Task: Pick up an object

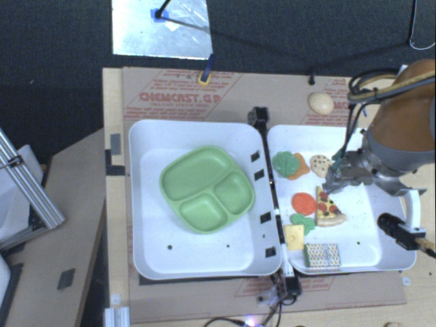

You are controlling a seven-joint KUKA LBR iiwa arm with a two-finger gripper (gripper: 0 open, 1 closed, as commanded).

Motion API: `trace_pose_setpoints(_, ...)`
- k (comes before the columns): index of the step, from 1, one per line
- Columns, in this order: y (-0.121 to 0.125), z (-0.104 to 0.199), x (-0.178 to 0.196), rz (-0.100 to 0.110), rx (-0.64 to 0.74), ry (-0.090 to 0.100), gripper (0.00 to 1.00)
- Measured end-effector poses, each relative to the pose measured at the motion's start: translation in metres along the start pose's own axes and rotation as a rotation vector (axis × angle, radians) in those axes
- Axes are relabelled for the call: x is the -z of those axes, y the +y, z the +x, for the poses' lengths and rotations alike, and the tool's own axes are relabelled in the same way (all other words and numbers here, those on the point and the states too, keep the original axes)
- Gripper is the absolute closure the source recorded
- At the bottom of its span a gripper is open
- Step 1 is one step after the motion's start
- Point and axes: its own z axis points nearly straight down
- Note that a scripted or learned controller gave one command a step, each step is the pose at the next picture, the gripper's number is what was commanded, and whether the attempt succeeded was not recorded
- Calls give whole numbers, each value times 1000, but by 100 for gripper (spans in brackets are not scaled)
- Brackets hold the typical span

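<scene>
- gripper (pixel 332 182) low over the right bin (pixel 368 254), tip just above the pizza slice (pixel 328 210); can't tell from this slant how the fingers are set or whether they touch anything
- nothing visibly held between them
- arm (pixel 402 125) comes in from the right, orange band above the wrist, cables looping over it
- right bin holds the toy food, one of each, about seven pieces:
- pizza slice right under the gripper tip, tomato-like red round piece (pixel 304 203) just left of it
- cookie (pixel 319 163) up-left of the gripper, near it
- green leafy piece (pixel 287 162) with an orange piece (pixel 299 171) touching its right side, near the divider
- small green piece (pixel 303 221) below the red one, yellow cheese block (pixel 294 237) just beside it
- patterned box (pixel 321 255) at the front edge of the bin
- left bin (pixel 146 251) holds one green divided plate (pixel 207 188) with three compartments, sitting roughly in the middle
- two bins side by side, black clips along the shared wall
- one egg-like beige object (pixel 321 103) on the cardboard behind the right bin, outside both bins
</scene>
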Motion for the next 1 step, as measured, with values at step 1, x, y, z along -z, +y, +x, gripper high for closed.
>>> trace_pose_setpoints(1, -5, 8, -11, 2, 0, 1, 100)
